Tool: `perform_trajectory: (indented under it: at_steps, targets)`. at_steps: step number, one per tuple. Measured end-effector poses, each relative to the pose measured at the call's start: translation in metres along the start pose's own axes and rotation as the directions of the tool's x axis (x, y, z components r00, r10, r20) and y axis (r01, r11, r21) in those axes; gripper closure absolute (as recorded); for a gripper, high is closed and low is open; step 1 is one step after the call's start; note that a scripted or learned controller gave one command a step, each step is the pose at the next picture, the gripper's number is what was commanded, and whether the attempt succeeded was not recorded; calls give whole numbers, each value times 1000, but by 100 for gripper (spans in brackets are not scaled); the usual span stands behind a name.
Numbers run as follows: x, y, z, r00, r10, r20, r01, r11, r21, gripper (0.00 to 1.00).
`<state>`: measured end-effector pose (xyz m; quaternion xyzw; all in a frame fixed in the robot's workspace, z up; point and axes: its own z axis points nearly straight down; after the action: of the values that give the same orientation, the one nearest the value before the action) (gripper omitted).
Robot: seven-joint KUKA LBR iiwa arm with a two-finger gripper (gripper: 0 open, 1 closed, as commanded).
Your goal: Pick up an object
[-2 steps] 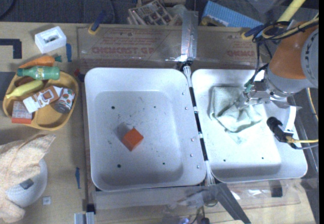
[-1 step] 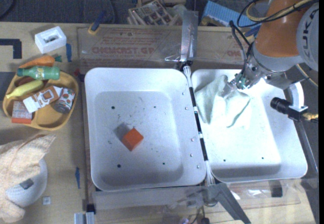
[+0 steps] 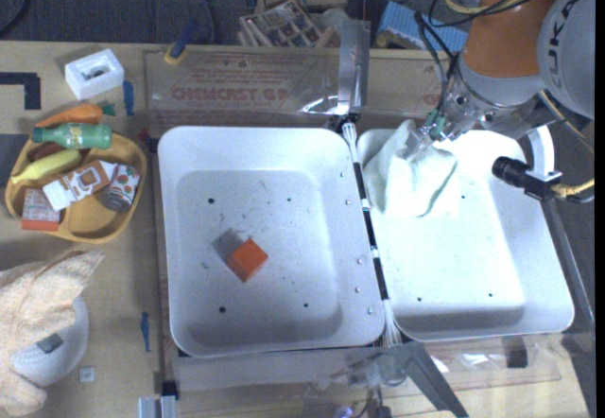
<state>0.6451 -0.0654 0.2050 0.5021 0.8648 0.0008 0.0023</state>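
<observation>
Cloth [image 3: 408, 182], pale white with a greenish edge, sits bunched in the far left corner of the right bin [image 3: 529, 307], and its top is drawn up into a peak. The gripper [image 3: 437, 130] is right at that peak, coming down from the grey arm [image 3: 567, 24] with its orange band. The jaws look pinched on the raised tip of the cloth, nearly together, with fabric between them and the rest of the cloth draping down onto the bin floor.

Over in the left bin [image 3: 189, 170], an orange block [image 3: 249, 259] lies near the middle, touching a small grey piece [image 3: 228, 242] on its far side. Well apart from the gripper, that one.

Writing now: the arm's grey shell shows part of large dark letters at the frame's right edge, cut off, not fully readable. Behind the left bin a clear panel [image 3: 246, 85] on the table carries reddish lettering, too faint to read.

Off to the left, a yellow bowl [image 3: 90, 227] holds a green bottle [image 3: 76, 135], a banana [image 3: 43, 165] and small printed packets whose print is too small to make out. A white box [image 3: 95, 73] sits beyond it.
</observation>
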Motion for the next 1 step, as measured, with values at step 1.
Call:
perform_trajectory:
  at_steps: [1]
  targets:
    - [-2,0,-11,1000,2,4,-2,1000,-5,100]
